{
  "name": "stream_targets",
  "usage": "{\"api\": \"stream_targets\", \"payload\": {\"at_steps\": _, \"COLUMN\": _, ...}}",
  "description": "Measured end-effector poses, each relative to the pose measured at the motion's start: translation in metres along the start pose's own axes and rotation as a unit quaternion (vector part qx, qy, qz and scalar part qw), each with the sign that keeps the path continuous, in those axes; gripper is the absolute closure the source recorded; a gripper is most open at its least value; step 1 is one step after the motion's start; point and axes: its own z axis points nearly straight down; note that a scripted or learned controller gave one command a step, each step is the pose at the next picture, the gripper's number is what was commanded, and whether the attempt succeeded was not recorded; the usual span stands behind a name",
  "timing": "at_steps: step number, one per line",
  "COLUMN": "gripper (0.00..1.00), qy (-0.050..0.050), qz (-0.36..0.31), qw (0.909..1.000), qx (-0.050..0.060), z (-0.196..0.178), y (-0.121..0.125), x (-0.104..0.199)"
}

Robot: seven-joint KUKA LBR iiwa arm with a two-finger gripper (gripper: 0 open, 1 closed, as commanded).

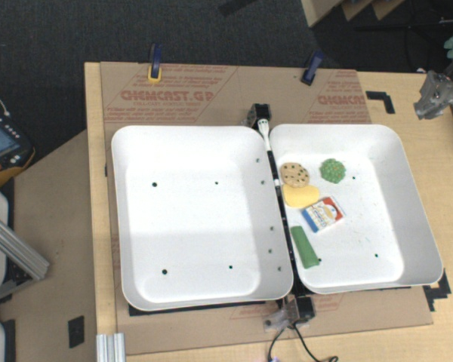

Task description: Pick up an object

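The gripper (436, 96) is seen at the right edge, above the desk (211, 89) and outside the bins; whether it is open or closed cannot be told. Nothing is seen held. Down-left of it, in the right bin (392, 202), the green ball (333, 170) lies nearest, then the cookie (294, 174), yellow piece (301, 196), small packet (322, 215) and green block (304, 246). All are judged light; the block seems stiff and is best taken across its narrow sides.
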Motion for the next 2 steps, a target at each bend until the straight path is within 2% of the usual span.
{"api": "stream_targets", "payload": {"at_steps": 1, "gripper": 1.0, "qy": 0.0, "qz": -0.001, "qw": 1.0, "qx": 0.001, "z": 0.034, "y": -0.012, "x": 0.084}}
{"api": "stream_targets", "payload": {"at_steps": 2, "gripper": 1.0, "qy": -0.001, "qz": 0.001, "qw": 1.0, "qx": 0.001, "z": 0.047, "y": -0.058, "x": 0.133}}
